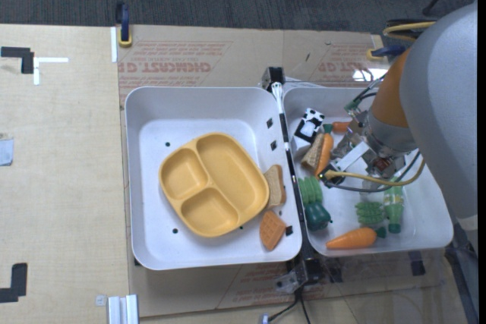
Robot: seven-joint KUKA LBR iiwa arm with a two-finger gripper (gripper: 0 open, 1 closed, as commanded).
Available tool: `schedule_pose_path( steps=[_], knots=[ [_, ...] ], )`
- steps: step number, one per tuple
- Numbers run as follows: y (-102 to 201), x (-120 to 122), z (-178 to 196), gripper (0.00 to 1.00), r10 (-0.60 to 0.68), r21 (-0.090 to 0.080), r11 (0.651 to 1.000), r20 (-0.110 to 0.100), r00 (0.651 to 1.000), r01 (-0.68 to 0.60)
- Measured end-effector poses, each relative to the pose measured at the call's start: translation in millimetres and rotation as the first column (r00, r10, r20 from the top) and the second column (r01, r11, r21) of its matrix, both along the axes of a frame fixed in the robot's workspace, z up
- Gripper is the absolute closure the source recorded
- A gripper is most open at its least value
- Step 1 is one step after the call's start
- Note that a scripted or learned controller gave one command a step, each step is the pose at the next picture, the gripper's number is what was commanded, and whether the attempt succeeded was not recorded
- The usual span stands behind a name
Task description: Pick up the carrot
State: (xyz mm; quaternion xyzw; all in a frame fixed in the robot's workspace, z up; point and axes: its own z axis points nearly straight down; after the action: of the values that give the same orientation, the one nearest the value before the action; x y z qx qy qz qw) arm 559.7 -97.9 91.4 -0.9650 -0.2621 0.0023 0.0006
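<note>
Arm (448,110) comes in from the right and sits low over the right bin (437,228), so the approach is set up for that bin, not the left one.

Gripper (357,155) is buried in cable and wrist hardware around the bin's upper middle. Can't tell how the jaws stand; the view is too cluttered there.

Two orange candidates in the right bin:
- carrot (351,239): tapered cone, smooth plastic-looking, lying flat near the front wall, apart from the gripper, nothing on top of it. Green leafy piece (373,212) sits just behind it.
- orange piece (325,154): slimmer, lying up against a tan wedge (311,155) near the divider wall, just beside the gripper. Possibly a second carrot, shape is hard to read.

Other clutter: dark green vegetable (313,205) along the left wall, black-and-white patterned item (308,124) at the back corner.

Left bin (144,163) holds a yellow divided plate (214,184), glossy moulded plastic, three compartments. A bread slice (275,186) and a waffle-textured orange piece (271,230) lean at its right edge.

Judgement: nothing is visibly gripped, so the pick isn't done. The front carrot is the cleaner target: open on most sides, though its taper and slick surface probably favour a grasp across the thick end.
</note>
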Motion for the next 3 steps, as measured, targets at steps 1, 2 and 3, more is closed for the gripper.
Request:
schedule_pose_path(
  steps=[1, 2, 3],
  knots=[
    [2.4, 23.8, -0.1, 0.0, -0.315, -0.001, 0.949, 0.0, 0.949, 0.315],
    [2.5, 23.7, -0.1, 0.0, -0.316, -0.001, 0.949, -0.001, 0.949, 0.316],
    [2.5, 23.8, -0.1, 0.0, -0.316, -0.001, 0.949, -0.001, 0.949, 0.316]
  ],
)
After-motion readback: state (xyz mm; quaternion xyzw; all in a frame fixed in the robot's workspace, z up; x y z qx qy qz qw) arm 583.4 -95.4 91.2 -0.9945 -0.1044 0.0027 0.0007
